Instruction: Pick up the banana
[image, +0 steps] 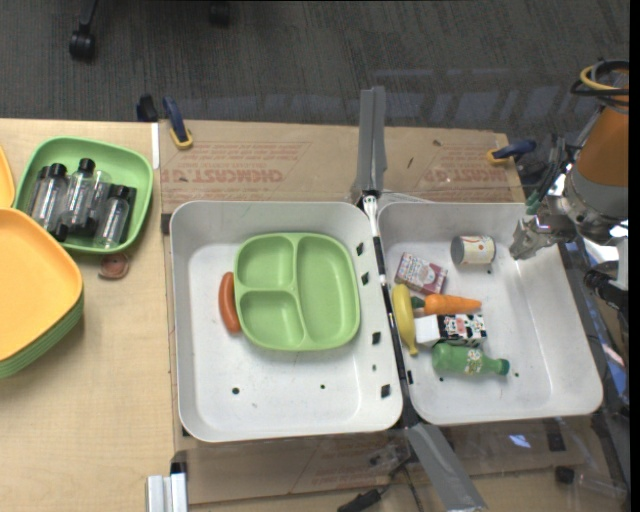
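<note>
Banana (404, 318) lies by right bin's (560, 385) left wall; claw (527, 240) far off, grip state unclear.

Glossy plastic banana (403, 318), matt white plastic bins (200, 400), smooth green plastic tray (297, 290).

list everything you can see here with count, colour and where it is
banana: 1, yellow, right bin, by its left wall
carrot: 1, orange, right bin, beside the banana
green bottle: 1, lying in right bin, near front
black-and-white carton: 1, right bin, under the carrot
pink packet: 1, right bin
can: 1, white, right bin, rear
divided plate: 1, green, left bin
sausage: 1, red-orange, left of the plate
bins: 2, white, side by side
green tray of vials: 1, far left
orange plates: stack, left edge
gripper: 1, grey, over right bin's rear right corner
</note>
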